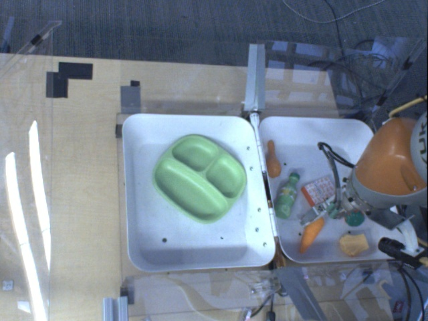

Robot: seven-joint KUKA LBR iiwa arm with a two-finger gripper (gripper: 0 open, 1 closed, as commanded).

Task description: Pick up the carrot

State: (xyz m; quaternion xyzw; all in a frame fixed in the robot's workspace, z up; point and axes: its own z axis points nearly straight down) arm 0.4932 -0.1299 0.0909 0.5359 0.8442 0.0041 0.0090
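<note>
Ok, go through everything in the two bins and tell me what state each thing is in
Carrot: lying in the right bin, gripper just over its top end.
Green bottle: lying down.
Green plate: right way up in the left bin.
Yellow block: resting loose.

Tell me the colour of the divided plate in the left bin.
Light green plate, clearest in the camera view.

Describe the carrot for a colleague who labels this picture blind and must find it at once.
Start at the right white bin. Along its near edge, just beside the pincer, lies the carrot, a small tapered orange piece set at a slant. The green bottle sits above it, and the pale yellow block to its right is squarish.
</note>
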